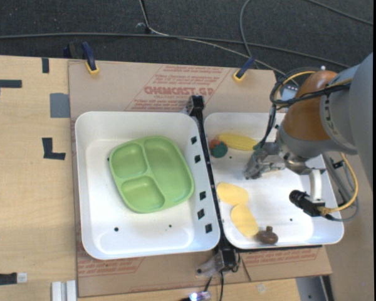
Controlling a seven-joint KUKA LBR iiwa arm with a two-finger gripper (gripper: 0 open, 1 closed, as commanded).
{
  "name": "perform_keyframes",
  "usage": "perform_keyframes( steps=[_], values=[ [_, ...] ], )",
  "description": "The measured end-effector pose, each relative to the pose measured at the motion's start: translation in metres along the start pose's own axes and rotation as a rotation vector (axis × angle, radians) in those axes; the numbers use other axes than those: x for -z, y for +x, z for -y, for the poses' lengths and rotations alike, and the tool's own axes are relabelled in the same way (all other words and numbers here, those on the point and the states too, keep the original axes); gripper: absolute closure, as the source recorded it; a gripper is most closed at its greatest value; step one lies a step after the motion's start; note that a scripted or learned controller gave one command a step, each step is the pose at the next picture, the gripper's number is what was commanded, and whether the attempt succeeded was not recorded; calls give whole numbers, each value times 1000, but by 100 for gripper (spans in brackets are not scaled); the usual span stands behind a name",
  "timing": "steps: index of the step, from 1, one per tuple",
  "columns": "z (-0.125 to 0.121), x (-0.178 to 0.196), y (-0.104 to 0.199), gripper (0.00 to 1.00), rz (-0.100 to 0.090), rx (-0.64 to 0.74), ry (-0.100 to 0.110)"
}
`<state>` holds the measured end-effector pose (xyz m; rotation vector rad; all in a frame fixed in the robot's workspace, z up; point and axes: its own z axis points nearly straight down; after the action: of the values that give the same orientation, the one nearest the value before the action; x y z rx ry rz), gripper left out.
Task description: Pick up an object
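At the near edge of the right bin sits a small brown object, touching the lower end of a yellow piece. Just beyond that lies a second yellow piece, close to the divider between the bins. The left bin holds a green divided tray, tilted in plan, three compartments facing up. Mid-bin on the right, the gripper hangs low over the white floor, reached in from the 3 o'clock side under the grey arm and its orange band. Whether the claw is spread or pressed together cannot be told; the tip is dark and blurred against the bin. Nothing shows between its tips. Relative to the claw: the second yellow piece lies at about 7 o'clock, near but apart; the first yellow piece and the brown object at about 6 o'clock, farther off. At about 11 o'clock, near, lies a yellow corn-like object, with a small orange-and-green item just beside its left end, against the divider. Beyond the bins, two clamps hold the cardboard sheet.
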<state>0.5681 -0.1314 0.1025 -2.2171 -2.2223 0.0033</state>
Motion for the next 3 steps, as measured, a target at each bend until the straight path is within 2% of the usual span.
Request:
perform_keyframes(
  steps=[2, 3],
  values=[
    [-19, 113, 10, 100, 1, 0, -8],
    [-18, 171, 1, 100, 3, -2, -9]
  ],
)
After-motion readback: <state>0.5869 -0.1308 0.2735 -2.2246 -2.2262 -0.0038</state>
